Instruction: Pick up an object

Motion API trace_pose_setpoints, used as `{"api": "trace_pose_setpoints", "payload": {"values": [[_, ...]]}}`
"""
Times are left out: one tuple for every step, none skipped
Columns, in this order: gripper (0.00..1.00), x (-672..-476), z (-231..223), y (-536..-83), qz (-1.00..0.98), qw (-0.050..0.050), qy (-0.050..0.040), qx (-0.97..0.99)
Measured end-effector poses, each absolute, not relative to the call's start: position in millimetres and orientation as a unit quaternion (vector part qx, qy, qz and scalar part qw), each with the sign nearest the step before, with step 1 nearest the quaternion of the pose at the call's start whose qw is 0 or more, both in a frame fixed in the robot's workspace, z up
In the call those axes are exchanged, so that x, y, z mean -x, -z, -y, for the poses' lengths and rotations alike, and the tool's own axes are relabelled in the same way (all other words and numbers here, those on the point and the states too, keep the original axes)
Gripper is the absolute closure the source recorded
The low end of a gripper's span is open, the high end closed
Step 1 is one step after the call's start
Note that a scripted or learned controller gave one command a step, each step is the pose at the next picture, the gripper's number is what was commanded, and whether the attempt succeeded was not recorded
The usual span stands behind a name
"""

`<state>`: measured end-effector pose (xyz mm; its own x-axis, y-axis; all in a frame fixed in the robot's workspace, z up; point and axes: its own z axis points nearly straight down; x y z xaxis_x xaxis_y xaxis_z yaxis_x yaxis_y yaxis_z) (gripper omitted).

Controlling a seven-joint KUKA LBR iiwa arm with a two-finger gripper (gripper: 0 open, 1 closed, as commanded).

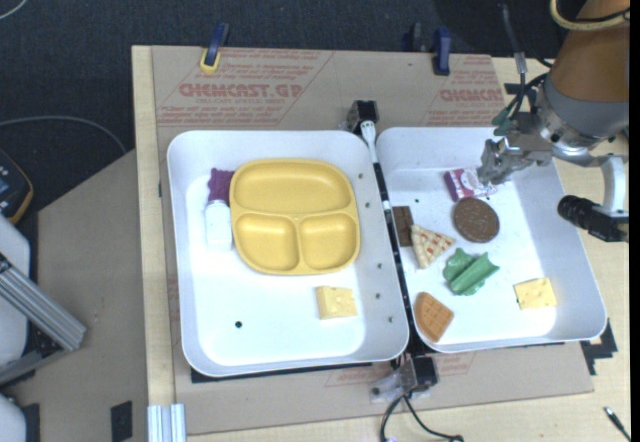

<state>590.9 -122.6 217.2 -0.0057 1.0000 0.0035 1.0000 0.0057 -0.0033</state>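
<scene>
Starting at the left, the left shallow white bin (190,260) carries a purple-capped white plastic bottle (217,210) lying against the left edge of a yellow 3-compartment plastic tray (295,213). Just below the tray's lower right corner sits a pale yellow cheese block with holes (336,302), apart from the tray. A small dark speck (238,324) lies on the bin floor toward the lower left.

Across the middle divider now, into the right shallow white bin (570,230). Tight against the divider is a dark brown chocolate bar piece (402,226), and beside it a tan waffle wedge (431,245). Below those, near the front rim, a round orange-brown cracker (433,315). Toward the centre lies a green leafy plastic vegetable (470,271), with a round dark brown cookie (475,220) just above it. Above and left of the cookie, a small purple-and-white wrapped packet (462,184). A second yellow cheese block (535,294) rests near the right rim.

And at the right, the grey arm's two-finger gripper (493,173) is low over the bin's upper part, its tip right at the packet's right end. Whether it is apart or clamped, I cannot tell from here.
</scene>
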Motion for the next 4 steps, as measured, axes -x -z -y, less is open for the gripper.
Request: {"api": "trace_pose_setpoints", "payload": {"values": [[1.00, -570.7, 68, -217, 0.709, 0.003, 0.0001, 0.705], [1.00, -563.6, 21, -228, 0.709, 0.002, 0.0005, 0.705], [1.00, -554.7, -36, -216, 0.709, 0.003, -0.0005, 0.705], [1.00, -555.9, -62, -234, 0.708, -0.001, 0.0015, 0.706]]}}
